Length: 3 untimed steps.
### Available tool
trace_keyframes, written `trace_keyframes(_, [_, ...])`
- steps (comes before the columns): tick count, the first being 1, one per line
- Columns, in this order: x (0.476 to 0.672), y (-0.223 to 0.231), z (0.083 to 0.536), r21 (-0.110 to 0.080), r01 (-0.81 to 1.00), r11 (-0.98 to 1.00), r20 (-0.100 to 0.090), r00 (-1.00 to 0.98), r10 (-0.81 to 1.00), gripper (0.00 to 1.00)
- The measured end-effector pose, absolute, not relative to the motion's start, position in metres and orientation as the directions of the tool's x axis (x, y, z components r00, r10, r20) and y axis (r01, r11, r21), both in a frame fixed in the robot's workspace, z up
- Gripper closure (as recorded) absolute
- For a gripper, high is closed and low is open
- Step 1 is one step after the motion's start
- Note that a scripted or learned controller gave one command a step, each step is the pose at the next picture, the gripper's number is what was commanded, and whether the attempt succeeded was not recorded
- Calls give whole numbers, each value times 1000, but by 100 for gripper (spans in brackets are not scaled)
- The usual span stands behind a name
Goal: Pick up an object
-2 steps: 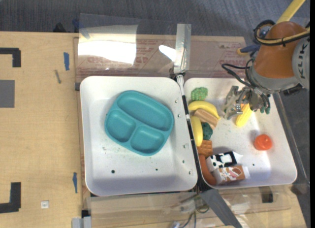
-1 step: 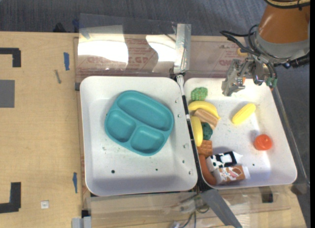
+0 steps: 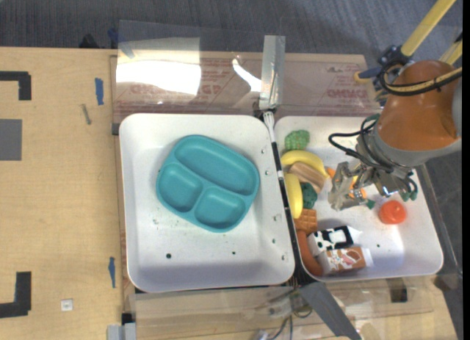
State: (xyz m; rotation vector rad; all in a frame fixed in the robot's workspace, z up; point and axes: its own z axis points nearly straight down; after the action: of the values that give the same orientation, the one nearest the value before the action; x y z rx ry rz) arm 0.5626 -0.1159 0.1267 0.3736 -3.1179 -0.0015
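Approach step, judged: end effector [image 3: 365,188] low inside right bin [image 3: 424,252], nothing seen between fingers; spread cannot be told. Next move likely needs descent onto one item, then closing. Candidates near: orange ball [image 3: 392,212] just beside, banana [image 3: 299,172] at left wall, green toy [image 3: 297,140], milk carton [image 3: 339,250]. Left bin [image 3: 143,247] holds teal divided plate [image 3: 208,182]. Both bins on desk [image 3: 51,184].

Place: you face a robotics lab bench.
Evidence: taped plywood bench [image 3: 51,184]; two white bins [image 3: 139,258]; left of them, black corner markers [image 3: 18,85].
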Motion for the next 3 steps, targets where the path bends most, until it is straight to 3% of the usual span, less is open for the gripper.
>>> trace_keyframes(1, [564, -115, 129, 0, -237, 971, -4, -971, -237, 0])
trace_keyframes(2, [584, -129, 97, -8, -221, 975, -23, -975, -221, 0])
trace_keyframes(3, [610, -125, 96, -6, -133, 991, -26, -991, -133, 0])
